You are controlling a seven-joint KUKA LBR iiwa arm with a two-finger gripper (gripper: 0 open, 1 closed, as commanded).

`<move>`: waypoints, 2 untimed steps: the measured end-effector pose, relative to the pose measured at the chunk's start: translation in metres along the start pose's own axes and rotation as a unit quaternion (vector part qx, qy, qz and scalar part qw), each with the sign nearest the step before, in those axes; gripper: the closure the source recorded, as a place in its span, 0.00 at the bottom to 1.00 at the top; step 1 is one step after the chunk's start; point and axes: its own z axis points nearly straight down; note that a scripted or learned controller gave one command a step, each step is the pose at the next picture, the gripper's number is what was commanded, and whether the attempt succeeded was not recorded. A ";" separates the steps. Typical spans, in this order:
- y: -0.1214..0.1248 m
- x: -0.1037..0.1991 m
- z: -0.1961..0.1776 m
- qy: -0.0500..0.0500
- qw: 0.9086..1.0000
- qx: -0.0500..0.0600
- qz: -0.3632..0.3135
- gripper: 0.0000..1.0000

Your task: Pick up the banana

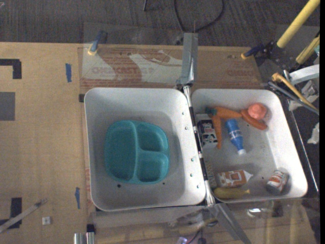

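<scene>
- Looking down at the bench (40, 146) from my feed, I see a brown, cardboard-like surface with a few black squares (11, 67) marked along its left side and short strips of blue tape (68, 72) stuck on it.
- Two white bins sit side by side in the middle, their inner walls touching along a strip of metal brackets.
- A grey metal bar (189, 60) runs from that seam toward the far edge, over a printed cardboard sheet (137, 67) that lies flat behind the bins.
- The left bin (99, 103) holds a teal divided plate (137, 151), lying flat near its middle.
- The right bin (289, 136) carries the clutter.
- The banana (231, 192) lies in the right bin's near-left corner, along the near wall, small and yellow with dark ends.
- Just behind the banana I see an orange-and-white packet (234, 178); I cannot tell whether the two touch.
- A small can (277, 181) lies on its side toward the near-right corner, well apart from the banana.
- Further back a blue bottle (235, 134) lies tilted, beside a long orange toy (219, 126) and a salmon-coloured round piece (257, 111).
- A small black-and-white item (207, 132) sits against the bin's left wall; I cannot make out what it is.
- Beyond the bench the floor (76, 9) is dark carpet, with a loop of black cable (198, 4) lying on it.
- Yellow poles (299, 19) slant in at the upper right, above a clamp (256, 51) on the bench's far edge.
</scene>
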 end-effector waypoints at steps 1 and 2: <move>-0.002 0.001 -0.009 -0.002 1.000 0.000 -0.004 1.00; -0.002 0.001 -0.009 -0.003 1.000 0.001 -0.003 0.00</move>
